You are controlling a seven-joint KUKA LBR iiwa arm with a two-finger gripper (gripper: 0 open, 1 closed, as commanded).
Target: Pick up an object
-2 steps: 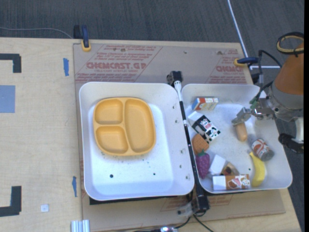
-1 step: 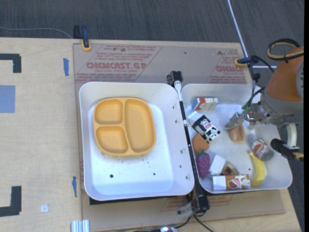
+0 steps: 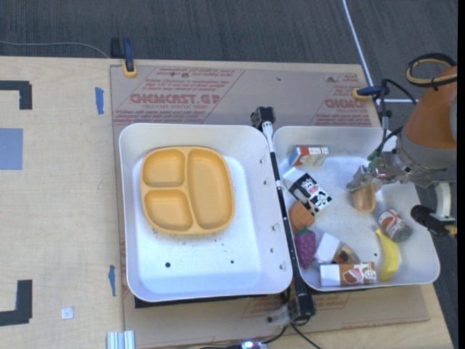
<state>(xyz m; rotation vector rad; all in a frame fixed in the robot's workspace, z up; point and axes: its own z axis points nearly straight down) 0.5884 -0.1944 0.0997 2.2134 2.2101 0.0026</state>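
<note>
Camera view counts two shallow white plastic bins (image 3: pixel 138 217): the left holds one yellow three-compartment plate (image 3: pixel 187 190); the right holds one yellow banana (image 3: pixel 389 254), one cow-patterned carton (image 3: pixel 309 193), one purple grape bunch (image 3: pixel 305 246). Reaching from the right, the end effector (image 3: pixel 369 174) hangs over a tan object (image 3: pixel 363 197); whether it grips, I cannot tell.

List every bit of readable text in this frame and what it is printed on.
"CHEMCAST GP", red print on the brown board behind the left bin.
Red print on the same board behind the right bin, at: partly covered, too blurred to read.
Small boxes and can in the right bin: labels too small to read.
</note>
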